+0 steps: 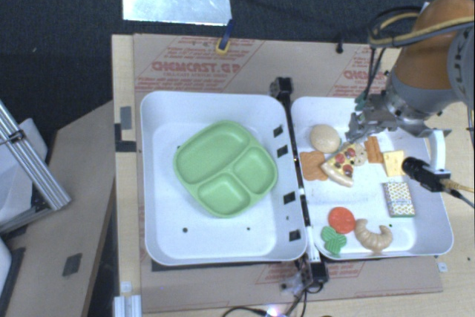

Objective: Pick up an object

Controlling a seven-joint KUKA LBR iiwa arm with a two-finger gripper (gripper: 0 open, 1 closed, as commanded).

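My gripper hangs low over the back of the right bin, coming in from the right. Just below its tip lies a toy pizza slice, with a beige bun to its left. An orange cracker lies left of the pizza. A brown strip and a yellow cheese wedge sit to the right of the tip. The tip is close to the pizza and the brown strip, and whether it touches either cannot be made out.
The left bin holds a green divided plate. Nearer the front of the right bin are a patterned box, a red tomato slice, green broccoli and a croissant. A black divider separates the bins.
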